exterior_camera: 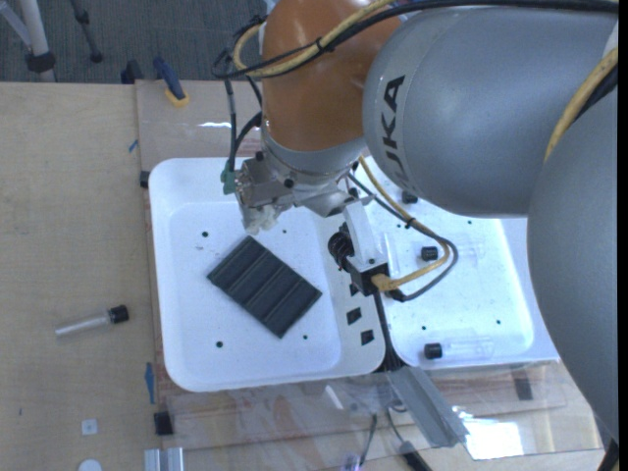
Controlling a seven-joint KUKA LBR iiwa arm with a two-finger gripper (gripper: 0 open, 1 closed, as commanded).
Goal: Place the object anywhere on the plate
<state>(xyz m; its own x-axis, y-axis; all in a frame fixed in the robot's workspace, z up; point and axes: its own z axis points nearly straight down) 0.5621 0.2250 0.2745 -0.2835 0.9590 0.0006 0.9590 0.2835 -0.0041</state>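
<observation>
I reach in from the right of the frame, my grey arm filling the upper right and my orange band sitting at upper centre; below it my gripper hangs over the upper part of the left bin, just left of the frame's centre; whether it is released or clenched I cannot tell, since my own wrist hides most of it.

The dark ribbed plate lies flat on the floor of the left bin, turned at a slant, its upper corner just below my gripper; whether the two touch I cannot tell; nothing on top of the plate can be made out.

The right bin lies at the lower right, partly under my arm; a small dark piece rests on its floor near the middle, and a clear tube with a dark cap lies near its lower edge; yellow and black cables loop down from my wrist across the divide between the bins.

Out on the wooden bench, at the left of the frame, a second clear tube with a black cap lies on its side, well apart from both bins.
</observation>
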